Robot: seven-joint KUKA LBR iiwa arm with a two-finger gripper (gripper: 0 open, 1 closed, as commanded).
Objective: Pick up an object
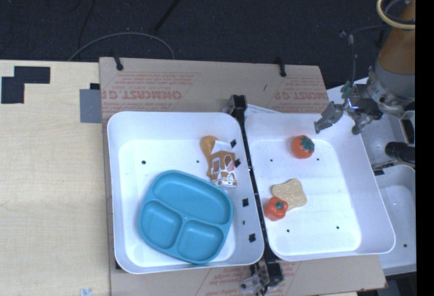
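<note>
My gripper [344, 121] hovers over the far right corner of the right bin [339, 234], its two fingers spread apart with nothing between them. An orange tomato-like toy [302, 146] lies just below and left of it. A tan bread-shaped piece [291, 192] and a second red-orange toy [275, 208] touching it sit lower in the same bin. In the left bin [129, 152] lie a blue divided plate [185, 215], a brown-and-white patterned packet [222, 169] and an orange-tan piece [208, 145] behind it.
A black divider [247, 179] runs between the two bins. Cardboard [203, 85] lies under the bins. Light wooden bench surface [47, 173] stretches to the left. Cables cross the dark floor at the back.
</note>
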